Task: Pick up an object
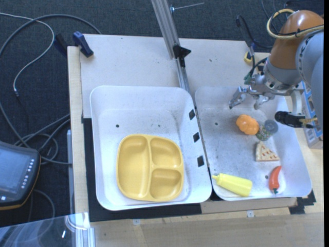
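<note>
Plastic in the bins, metal above them.
The yellow three-compartment plastic tray (150, 167) looks smooth and softly glossy; both speckled white plastic bins (139, 104) read matt and scuffed; the ribbed aluminium rail (163, 14) gleams dully.

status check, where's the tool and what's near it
Tool open, holding nothing, over right bin far end. Orange just below it, loose, can beside it. Nothing blocking.

arm reaching in from the right
claw (245, 101) hangs low, its two fingers (235, 100) spread apart with nothing between them.
</note>
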Controlling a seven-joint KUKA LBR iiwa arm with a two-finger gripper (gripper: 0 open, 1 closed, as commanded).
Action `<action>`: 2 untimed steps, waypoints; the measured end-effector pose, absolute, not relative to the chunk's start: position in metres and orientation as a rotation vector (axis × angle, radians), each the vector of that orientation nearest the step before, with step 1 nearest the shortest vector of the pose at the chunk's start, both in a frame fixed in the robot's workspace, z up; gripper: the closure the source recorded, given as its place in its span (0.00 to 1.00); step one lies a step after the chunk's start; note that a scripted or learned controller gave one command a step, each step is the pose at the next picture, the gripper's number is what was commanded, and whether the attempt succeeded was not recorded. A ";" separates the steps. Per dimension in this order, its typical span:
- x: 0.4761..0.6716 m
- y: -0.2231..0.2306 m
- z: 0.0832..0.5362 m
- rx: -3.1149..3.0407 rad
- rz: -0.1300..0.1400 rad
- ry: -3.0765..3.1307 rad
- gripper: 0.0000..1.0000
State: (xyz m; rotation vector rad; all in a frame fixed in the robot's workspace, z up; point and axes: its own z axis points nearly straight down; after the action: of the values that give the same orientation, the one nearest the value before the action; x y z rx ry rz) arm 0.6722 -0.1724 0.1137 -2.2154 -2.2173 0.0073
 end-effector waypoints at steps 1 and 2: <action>0.672 -0.172 0.091 -2.217 0.005 -2.220 0.00; 0.674 -0.172 0.105 -2.220 0.000 -2.225 1.00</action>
State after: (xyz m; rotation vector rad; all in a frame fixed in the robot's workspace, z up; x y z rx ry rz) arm 0.6738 -0.1718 0.1055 -2.2198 -2.2252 0.0003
